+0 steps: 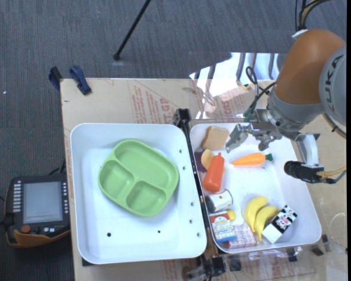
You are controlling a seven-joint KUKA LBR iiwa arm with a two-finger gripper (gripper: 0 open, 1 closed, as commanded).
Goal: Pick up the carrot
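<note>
The gripper (253, 137) is hanging over the right bin (307, 212) with its fingers spread apart, gripping nothing; the carrot (248, 160) is lying flat just below it, beside the ketchup bottle (214, 172). A green plate (138, 177) is sitting in the left bin (93, 239).

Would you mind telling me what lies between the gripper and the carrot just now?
In the camera view, only bare white bin floor separates the gripper from the carrot, which lies just below it. The orange bottle stands off to the carrot's left.
</note>
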